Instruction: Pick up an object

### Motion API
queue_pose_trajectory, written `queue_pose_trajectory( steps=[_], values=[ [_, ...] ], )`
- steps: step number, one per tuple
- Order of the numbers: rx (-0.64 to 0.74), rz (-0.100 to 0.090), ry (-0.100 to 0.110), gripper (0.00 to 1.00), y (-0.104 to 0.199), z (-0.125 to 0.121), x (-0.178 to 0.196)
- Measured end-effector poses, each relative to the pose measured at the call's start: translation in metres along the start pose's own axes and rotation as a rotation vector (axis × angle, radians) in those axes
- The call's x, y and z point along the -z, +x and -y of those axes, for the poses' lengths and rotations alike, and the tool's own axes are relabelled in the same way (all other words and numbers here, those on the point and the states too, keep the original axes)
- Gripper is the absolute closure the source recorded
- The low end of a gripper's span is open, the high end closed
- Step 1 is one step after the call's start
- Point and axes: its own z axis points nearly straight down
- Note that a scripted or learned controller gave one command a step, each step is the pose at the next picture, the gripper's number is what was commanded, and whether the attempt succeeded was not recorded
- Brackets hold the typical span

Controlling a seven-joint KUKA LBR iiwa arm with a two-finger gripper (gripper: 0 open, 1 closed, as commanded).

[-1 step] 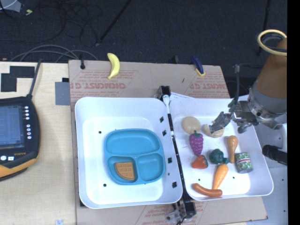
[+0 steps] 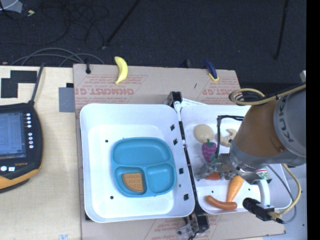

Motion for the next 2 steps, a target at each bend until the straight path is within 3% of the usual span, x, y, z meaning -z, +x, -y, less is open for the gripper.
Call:
queue_pose_trajectory(
  steps=[1, 2],
  values=[
    [-0.01, 0.004, -0.013, 1.0, -0.005, -0.004, 0.018],
    [0.008, 0.002, -0.025, 1.0, 0.078, -0.045, 0.078]
  ],
)
